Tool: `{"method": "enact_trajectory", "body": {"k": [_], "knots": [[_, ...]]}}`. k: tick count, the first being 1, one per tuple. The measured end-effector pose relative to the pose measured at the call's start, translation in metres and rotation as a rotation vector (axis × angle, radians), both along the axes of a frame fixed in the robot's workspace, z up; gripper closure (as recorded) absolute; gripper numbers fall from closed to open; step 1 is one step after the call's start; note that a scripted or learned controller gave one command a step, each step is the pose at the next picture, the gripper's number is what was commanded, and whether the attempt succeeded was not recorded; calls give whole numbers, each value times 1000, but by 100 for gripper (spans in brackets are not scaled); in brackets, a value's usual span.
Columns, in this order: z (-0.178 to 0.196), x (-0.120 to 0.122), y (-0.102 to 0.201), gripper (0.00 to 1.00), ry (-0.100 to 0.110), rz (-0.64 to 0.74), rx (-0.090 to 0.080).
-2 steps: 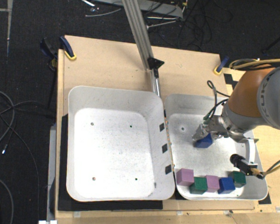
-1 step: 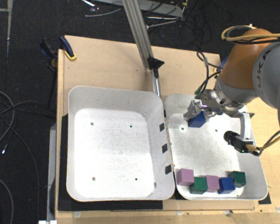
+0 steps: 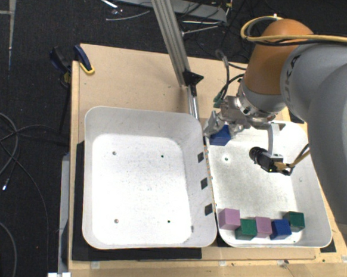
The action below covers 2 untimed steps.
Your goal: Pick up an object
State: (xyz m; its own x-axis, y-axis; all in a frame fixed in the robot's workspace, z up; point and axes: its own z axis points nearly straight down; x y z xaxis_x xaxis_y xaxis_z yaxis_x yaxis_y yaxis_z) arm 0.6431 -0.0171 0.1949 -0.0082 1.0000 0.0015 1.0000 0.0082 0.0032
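Observation:
My gripper (image 3: pixel 221 130) hangs over the far left corner of the right bin (image 3: pixel 312 193), close to the wall shared with the left bin. A small blue block (image 3: pixel 220 136) sits between its fingers, and the gripper is shut on it. Along the right bin's front wall lies a row of blocks: a purple block (image 3: pixel 230 217), a green block (image 3: pixel 247 228), a pink-purple block (image 3: pixel 263 227), a blue block (image 3: pixel 280 228) and a dark green block (image 3: pixel 295 220).
The left bin (image 3: pixel 94 158) stands beside the right one on the wooden bench (image 3: pixel 130 84). A slanted metal pole (image 3: pixel 172 39) runs down to the bins' far junction. A blue and yellow clamp (image 3: pixel 78 59) grips the bench's far left corner.

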Motion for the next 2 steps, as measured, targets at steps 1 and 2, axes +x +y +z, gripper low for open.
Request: {"method": "enact_trajectory", "body": {"k": [1,2], "knots": [[0,-54,55,100,8,0,1],[9,-52,51,100,6,-5,-2]]}}
